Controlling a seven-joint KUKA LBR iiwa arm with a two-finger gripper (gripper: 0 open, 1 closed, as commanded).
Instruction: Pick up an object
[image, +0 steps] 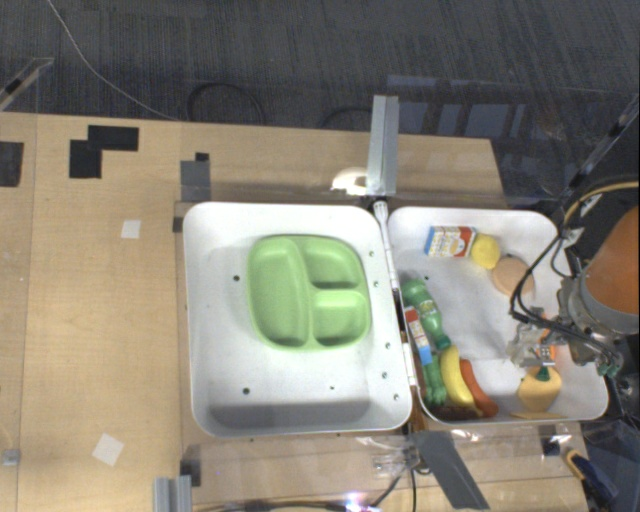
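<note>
The right bin (470, 300) holds several small items. A small white and orange carton (447, 241) and a yellow lemon-like ball (486, 252) lie at the back, with a peach-coloured oval (508, 275) beside them. Along the left wall lie a green bottle (424, 325), a banana (456, 377) and a red-orange piece (477, 388). A yellow-orange object (539, 393) sits in the front right corner. My gripper (553, 352) hangs low in the bin just above and behind that object, with cables looping around the wrist.
The left bin (215, 390) holds a green divided plate (307, 291). A metal post (383, 145) rises behind the seam between the bins. The grey and orange arm (612, 285) overhangs the right bin's right edge.
</note>
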